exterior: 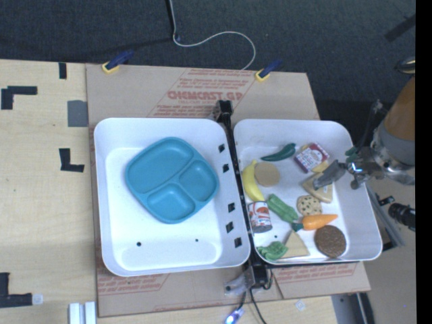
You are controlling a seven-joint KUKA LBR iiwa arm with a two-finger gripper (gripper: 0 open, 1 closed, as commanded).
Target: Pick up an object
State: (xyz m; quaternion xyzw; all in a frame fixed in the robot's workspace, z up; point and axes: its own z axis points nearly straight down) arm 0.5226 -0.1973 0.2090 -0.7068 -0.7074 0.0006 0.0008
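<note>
Here, a pale yellow wedge lies in the right half of the right bin, partly covered from above by the gripper, so which way its tip points cannot be told; the visible part runs roughly level across the view. The gripper hangs low over the wedge's upper edge, at the end of the grey arm that reaches in over the bin's right wall; whether the pincer is open or closed cannot be told. A red-and-white packet lies just above the wedge and a speckled cookie just below it. An orange carrot lies under the cookie, long axis nearly level, with a dark brown disc beneath it. Farther left are a green pepper, a round tan biscuit, a banana standing nearly upright in the view along the bin's left wall, a green pod and a small can. A blue divided plate lies in the left bin.
</note>
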